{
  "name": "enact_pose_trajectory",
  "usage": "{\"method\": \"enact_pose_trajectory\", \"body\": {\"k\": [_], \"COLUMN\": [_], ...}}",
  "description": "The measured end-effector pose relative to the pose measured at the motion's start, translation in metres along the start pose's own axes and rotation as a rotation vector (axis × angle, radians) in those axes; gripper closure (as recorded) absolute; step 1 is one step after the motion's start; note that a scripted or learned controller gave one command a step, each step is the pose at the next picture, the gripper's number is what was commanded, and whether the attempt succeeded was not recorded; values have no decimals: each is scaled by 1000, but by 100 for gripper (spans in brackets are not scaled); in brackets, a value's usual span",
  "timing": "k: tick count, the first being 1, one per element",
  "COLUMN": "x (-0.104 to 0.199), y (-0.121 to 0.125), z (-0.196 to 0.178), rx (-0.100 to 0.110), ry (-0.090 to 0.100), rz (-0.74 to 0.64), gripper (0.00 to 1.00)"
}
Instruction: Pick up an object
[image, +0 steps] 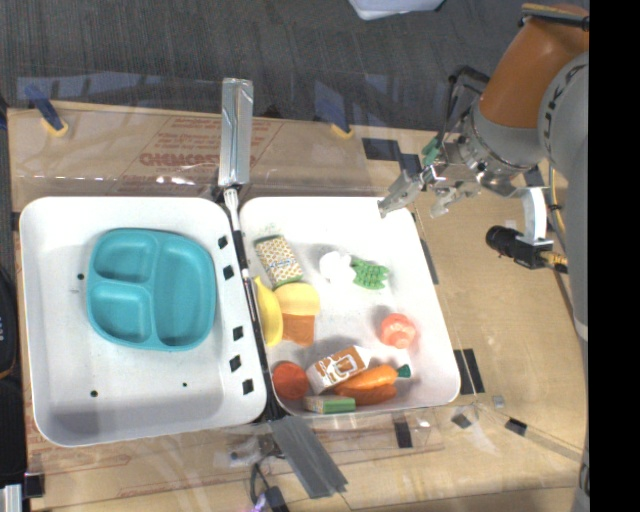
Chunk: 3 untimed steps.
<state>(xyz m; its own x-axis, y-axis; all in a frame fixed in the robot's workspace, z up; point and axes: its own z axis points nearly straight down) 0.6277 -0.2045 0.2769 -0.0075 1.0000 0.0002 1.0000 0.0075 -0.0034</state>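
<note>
My gripper (414, 199) hangs above the far right corner of the right bin (428, 290), its two fingers spread open with nothing between them. Below it the bin holds a patterned packet (279, 260), a banana (268, 312), a yellow and orange block (298, 310), a white piece (335, 265) beside a green toy (369, 274), a red tomato (397, 329), a small carton (337, 368), a carrot (370, 380), a red ball (290, 379) and a green stick (331, 404).
The left bin (60, 390) carries a teal divided plate (152, 287). A metal bar (235, 130) stands upright at the far end of the divider between the bins. Bare bench lies to the right of the bins.
</note>
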Motion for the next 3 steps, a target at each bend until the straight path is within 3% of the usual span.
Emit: {"method": "enact_pose_trajectory", "body": {"k": [1,2,3], "x": [56,107,94], "y": [8,-27,-132], "z": [112,160,186], "rx": [4,3,1], "ry": [1,0,2], "rz": [1,125,-8], "gripper": [0,0,0]}}
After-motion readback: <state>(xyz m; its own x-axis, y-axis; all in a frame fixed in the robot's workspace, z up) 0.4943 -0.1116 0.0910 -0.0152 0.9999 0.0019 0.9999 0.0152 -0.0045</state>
